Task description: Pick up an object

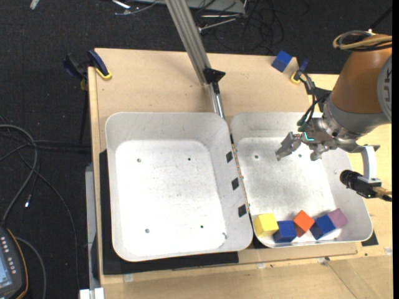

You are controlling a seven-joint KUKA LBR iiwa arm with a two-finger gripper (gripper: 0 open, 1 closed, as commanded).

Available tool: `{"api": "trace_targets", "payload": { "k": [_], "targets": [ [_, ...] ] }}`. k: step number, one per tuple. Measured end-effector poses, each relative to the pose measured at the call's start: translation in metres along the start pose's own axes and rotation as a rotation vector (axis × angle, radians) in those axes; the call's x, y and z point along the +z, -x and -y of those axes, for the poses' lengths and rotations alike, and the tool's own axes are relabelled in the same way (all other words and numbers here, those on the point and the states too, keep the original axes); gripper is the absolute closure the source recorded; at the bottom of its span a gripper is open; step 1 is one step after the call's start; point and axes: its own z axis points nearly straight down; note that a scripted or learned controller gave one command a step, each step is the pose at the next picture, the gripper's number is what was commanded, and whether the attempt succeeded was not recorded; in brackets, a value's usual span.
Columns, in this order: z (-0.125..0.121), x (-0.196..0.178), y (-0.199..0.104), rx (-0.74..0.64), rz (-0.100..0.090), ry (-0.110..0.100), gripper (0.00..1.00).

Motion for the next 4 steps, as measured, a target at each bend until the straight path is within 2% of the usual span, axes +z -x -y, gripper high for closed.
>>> {"api": "trace_targets", "payload": {
  "k": [1,2,3,4],
  "targets": [
    [0.000,-0.104,0.001,-0.002,0.003,0.010,0.00],
    [-0.079,-0.019,-0.008,-0.004,0.000,-0.003,0.00],
    [-0.038,0.017,-0.062,-0.005,-0.003,-0.007,0.00],
    [0.007,0.015,-0.069,0.004,-0.001,-0.004,0.00]
  ]
}}
